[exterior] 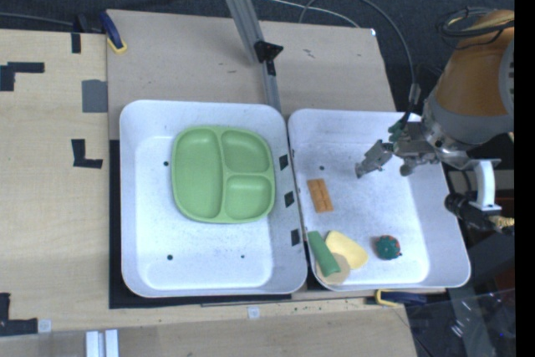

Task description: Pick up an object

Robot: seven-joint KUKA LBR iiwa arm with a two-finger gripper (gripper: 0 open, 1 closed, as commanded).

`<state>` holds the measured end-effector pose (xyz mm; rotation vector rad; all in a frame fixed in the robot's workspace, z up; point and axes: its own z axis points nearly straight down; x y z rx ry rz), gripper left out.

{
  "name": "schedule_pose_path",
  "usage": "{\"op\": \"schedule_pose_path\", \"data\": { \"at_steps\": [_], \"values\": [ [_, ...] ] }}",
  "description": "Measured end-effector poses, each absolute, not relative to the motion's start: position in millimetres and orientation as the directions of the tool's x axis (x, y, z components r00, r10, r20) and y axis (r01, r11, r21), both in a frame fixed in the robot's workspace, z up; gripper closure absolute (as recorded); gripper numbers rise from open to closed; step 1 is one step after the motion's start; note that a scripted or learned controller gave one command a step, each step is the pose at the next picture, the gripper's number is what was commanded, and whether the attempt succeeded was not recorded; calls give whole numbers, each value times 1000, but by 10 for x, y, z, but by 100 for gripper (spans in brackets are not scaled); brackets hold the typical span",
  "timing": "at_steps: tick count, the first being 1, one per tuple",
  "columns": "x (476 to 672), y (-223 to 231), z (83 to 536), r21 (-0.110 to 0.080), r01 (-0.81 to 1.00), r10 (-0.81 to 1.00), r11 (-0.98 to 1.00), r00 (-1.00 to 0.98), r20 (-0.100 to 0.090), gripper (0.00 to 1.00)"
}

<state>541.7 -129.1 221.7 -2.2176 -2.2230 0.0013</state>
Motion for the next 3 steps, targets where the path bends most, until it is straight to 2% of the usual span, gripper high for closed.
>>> {"op": "schedule_pose_path", "data": {
  "at_steps": [1,3],
  "values": [
    [5417,-1292,2218,-1,1000,1000,2,-2,1,0],
    [5560,-1350,1127,-7,1000,1000,2,-2,0,0]
  ]
}}
